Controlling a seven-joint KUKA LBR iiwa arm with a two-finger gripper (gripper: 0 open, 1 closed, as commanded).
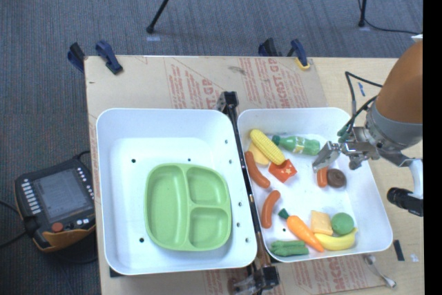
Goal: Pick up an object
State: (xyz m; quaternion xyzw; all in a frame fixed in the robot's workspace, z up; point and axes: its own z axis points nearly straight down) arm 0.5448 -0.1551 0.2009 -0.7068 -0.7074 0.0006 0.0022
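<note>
Nearest the camera, along the front wall of the right bin (384,231), a green pod (290,248), a carrot (302,231), a banana (336,240), a green ball (342,222) and a pale yellow block (320,220) are lying close together. A sausage (271,204) is resting just left of them. In the left bin (110,148), a green divided plate (188,206) is sitting flat. Farther back in the right bin, a second sausage (257,170), a red piece (283,170), a corn cob (266,146) and a green bottle (298,144) are clustering near the divider. The gripper (330,157) is hovering over the right bin, fingers spread apart and grasping nothing, just above a brown round piece (336,178) and a small orange piece (322,177). Beyond, blue clamps (108,55) are gripping the far edge of the tabletop (173,83).
</note>
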